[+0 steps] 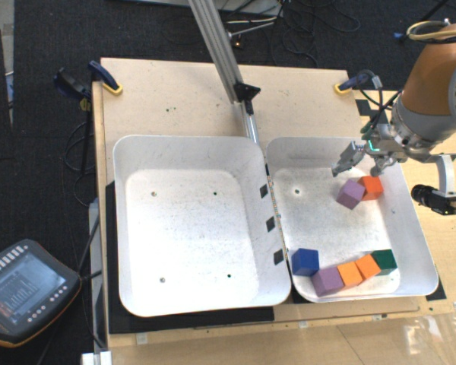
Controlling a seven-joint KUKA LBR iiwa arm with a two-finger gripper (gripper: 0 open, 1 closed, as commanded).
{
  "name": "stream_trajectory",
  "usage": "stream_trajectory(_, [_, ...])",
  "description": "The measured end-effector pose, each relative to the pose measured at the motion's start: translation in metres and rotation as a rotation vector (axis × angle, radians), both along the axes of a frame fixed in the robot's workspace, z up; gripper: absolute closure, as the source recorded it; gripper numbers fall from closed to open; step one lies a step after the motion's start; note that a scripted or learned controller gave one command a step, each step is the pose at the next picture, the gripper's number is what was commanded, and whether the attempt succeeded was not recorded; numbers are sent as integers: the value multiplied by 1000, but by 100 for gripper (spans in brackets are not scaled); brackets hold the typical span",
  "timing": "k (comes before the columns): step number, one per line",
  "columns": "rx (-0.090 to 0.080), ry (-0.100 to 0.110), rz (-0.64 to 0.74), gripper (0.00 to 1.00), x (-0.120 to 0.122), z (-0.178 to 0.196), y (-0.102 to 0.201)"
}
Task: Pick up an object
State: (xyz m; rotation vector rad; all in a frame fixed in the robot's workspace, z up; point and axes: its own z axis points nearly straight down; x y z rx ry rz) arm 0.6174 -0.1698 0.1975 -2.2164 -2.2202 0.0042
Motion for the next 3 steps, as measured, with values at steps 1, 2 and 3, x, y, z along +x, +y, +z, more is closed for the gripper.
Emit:
stream_trajectory(1, [-1, -3, 1, 0, 1, 2, 0])
stream_trajectory(2, [0, 1, -1, 0, -8, -52, 7])
stream_trajectory(3, [-9, -28, -2, 0, -2, -75, 5])
